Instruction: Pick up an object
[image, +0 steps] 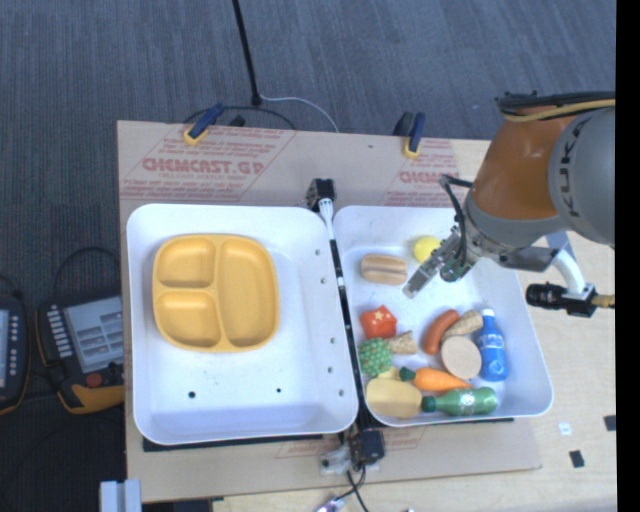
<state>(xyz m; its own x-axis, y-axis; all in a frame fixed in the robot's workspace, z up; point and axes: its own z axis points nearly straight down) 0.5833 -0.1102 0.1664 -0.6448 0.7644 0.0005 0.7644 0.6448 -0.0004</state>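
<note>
a grey robot arm (545, 180) with an orange band reaches in from the right and hangs its gripper (428, 275) over the right bin (535, 375), above bare white floor between a small hot dog bun (383, 268) and a yellow ball (426, 247). the fingers (418, 281) look slim and close together with nothing visible between them, though from this slanted view it is hard to tell how far open they are.

the toy food is heaped mostly toward the near end of that bin, likely because it was tipped in loose: a red pepper (378, 322), a green bunch of broccoli (376, 356), a sausage (440, 330), a round tan slice (461, 357), a blue bottle (490, 345), a carrot (439, 380), a green bottle (464, 402) and a pale yellow potato shape (393, 397), many touching one another.

any of these could serve as the object to pick; the bun, lying apart from the pile and just beside the fingers, seems the easiest target (nothing crowds it).

the left bin (150, 400) holds a yellow divided plate (215, 290), a likely drop-off spot. both bins sit side by side on a cardboard sheet (160, 160) clamped to the bench so they stay put.
</note>
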